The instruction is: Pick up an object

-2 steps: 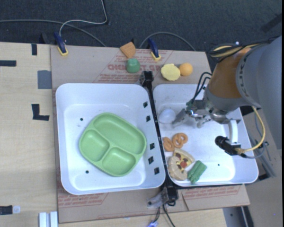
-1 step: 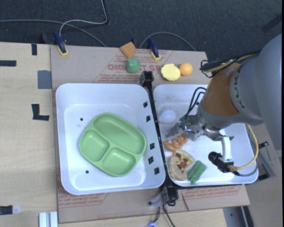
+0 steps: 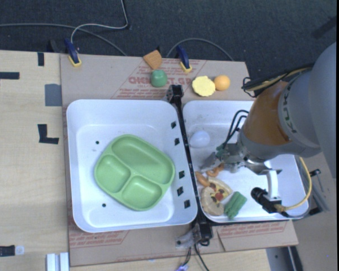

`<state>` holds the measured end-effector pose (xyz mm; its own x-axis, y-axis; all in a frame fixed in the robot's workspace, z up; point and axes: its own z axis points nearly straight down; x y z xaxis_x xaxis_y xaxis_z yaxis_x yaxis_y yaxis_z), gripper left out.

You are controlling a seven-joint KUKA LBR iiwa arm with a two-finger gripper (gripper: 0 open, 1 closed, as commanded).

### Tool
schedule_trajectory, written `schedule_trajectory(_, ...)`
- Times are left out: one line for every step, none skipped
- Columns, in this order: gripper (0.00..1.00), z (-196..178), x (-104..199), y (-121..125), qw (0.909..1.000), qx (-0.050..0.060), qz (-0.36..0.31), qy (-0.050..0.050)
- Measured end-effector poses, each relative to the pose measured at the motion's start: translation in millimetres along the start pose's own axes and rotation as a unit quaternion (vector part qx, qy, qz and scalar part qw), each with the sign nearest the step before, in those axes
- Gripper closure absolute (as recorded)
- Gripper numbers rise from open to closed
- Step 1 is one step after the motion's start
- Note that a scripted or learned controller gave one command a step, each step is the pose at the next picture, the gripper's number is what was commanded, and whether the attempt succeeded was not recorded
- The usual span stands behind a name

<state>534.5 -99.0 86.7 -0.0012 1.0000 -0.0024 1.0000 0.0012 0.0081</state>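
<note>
Two shallow white bins are sitting side by side on a cardboard sheet. The left bin (image 3: 79, 151) is holding a single green divided plate (image 3: 134, 171), lying flat near its middle, with three compartments that are all bare.

The right bin (image 3: 214, 113) is holding several small things, crowded toward its near-left corner. A pale rounded object (image 3: 200, 138) is resting close to the left wall, toward the far side. Nearer, an orange-brown piece (image 3: 204, 179) is lying just beside a flat round pizza-like toy (image 3: 215, 199), and a green chunky piece (image 3: 235, 204) is touching that toy's right edge.

The arm (image 3: 282, 120) is reaching in from the right and hanging over the right bin. Its gripper (image 3: 217, 161) is pointing down at the cluster, just above the orange-brown piece. The wrist is hiding the fingertips, so whether the jaws are released or clenched cannot be told, and nothing can be seen between them.

On the cardboard beyond the bins, an orange block (image 3: 153, 58), a green piece (image 3: 158, 78), a yellow disc (image 3: 203, 86) and an orange ball (image 3: 221, 83) are lying well apart from the gripper.
</note>
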Motion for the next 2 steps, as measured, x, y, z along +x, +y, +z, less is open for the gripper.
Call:
schedule_trajectory(0.0,1.0,-1.5,31.2,1.0,0.003,0.001,0.001)
schedule_trajectory(0.0,0.3,-3.8,19.7,1.0,0.001,0.0,0.0)
